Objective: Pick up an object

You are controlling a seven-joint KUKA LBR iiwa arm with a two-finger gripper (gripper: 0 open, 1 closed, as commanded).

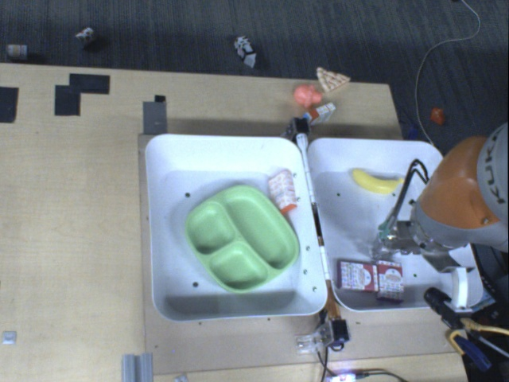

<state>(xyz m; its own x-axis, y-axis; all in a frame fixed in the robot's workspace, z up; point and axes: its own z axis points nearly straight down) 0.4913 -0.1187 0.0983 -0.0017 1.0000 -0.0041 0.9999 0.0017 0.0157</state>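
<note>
I am in the approach step, low over the right bin (429, 151), with my jaws (390, 243) hanging above its near half, just beyond the red-and-white carton (371, 278) that lies flat along the bin's near edge. From this slanted view I cannot tell whether my jaws are released or clenched; the wrist and cabling hide them, and nothing shows between them, so I claim no hold on anything.

The nearest candidate is that carton, almost under me. A banana (375, 181) lies toward the bin's far edge, well apart from me. In the left bin (159, 213) sit a green divided plate (241, 236) at the middle and a small white packet with an orange end (282, 192) against the wall next to the right bin.

My judgement: the carton is the target. The next move calls for a small shift toward the near edge to centre over it, lining my jaws across its short side, then a straight descent. It lies close to the bin wall, so clearance there looks tight.
</note>
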